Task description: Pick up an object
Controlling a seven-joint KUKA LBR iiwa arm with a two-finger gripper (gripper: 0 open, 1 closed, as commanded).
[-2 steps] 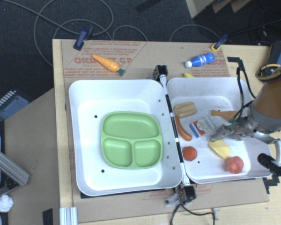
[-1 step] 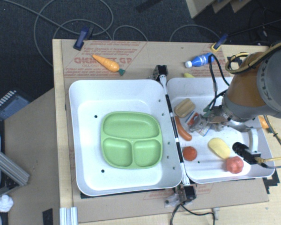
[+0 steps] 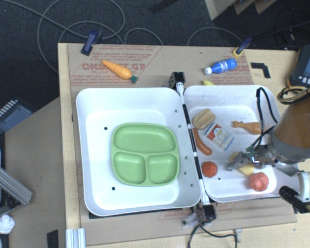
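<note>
The left bin (image 3: 93, 138) carries a green divided plate (image 3: 144, 154) at its middle; the right bin (image 3: 225, 94) holds the arm's gripper (image 3: 237, 161) near its front right corner, fingers spread and grasping nothing; a pink ball (image 3: 258, 181) lies just beside it toward the front edge; a red ball (image 3: 209, 168) sits near the left wall; a small yellow piece (image 3: 246, 170) lies between gripper and pink ball.

Tool (image 3: 239, 161) low in right bin (image 3: 225, 191)
</note>
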